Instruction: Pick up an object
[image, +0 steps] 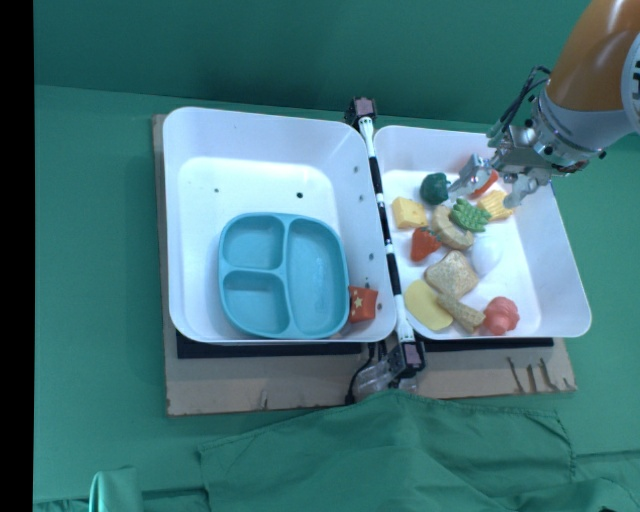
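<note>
Approach step, nothing grasped yet; claw (497, 184) hanging with fingers apart over far side of right bin (560, 262). Orange carrot piece (487, 184) lying between the fingers, yellow ridged piece (496, 205) just nearer. Next, by guess: lower and close on carrot, avoiding green broccoli (434, 187) left of claw

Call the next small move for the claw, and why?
Probably a short descent: the claw hovers over the toy food at the right bin's far end, beside the broccoli, with nothing visibly between its fingers.
</note>
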